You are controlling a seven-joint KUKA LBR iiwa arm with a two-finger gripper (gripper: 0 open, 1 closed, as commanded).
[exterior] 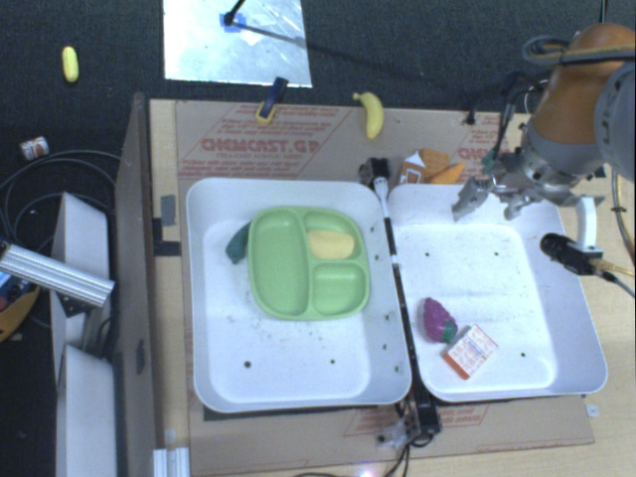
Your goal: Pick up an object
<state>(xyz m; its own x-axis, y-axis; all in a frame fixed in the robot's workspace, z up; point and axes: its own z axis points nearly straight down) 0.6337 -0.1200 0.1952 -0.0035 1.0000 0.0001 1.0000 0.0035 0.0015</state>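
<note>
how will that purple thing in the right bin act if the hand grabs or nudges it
The purple thing looks rounded and lumpy, so a nudge would probably roll or wobble it. It lies against the small packet, which would likely slide along with it. It looks small and probably light, so off-centre fingers may squirt it sideways across the smooth bin.

Arm [586,78]: rounded grey casing with a broad orange band above the wrist. Wrist section: pale grey metal, stepped and ringed. Jaws: two short grey metal prongs on a light metal bracket. Attachment: one black cylindrical fitting [568,253] with a white strut beside it. Cables: thin dark cables looped along the casing near the orange band.
</note>
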